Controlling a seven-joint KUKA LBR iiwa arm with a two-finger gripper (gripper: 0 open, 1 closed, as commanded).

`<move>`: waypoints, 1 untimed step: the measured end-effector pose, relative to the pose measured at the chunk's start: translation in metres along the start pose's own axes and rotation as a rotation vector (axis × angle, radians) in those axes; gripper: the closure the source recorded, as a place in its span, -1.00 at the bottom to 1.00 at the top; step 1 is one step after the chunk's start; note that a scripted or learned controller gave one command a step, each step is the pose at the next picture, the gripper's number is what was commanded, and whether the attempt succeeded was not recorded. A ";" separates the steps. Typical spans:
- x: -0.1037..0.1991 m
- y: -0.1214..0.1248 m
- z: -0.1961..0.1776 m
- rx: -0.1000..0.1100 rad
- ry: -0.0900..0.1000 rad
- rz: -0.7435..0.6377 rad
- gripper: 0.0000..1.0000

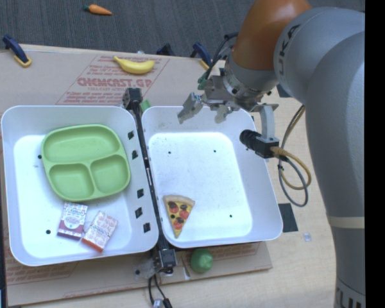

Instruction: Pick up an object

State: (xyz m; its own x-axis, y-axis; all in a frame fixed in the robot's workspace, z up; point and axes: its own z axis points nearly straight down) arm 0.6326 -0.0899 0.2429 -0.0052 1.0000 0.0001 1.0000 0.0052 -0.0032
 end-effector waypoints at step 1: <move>-0.097 0.022 0.096 0.003 -0.002 0.001 -1.00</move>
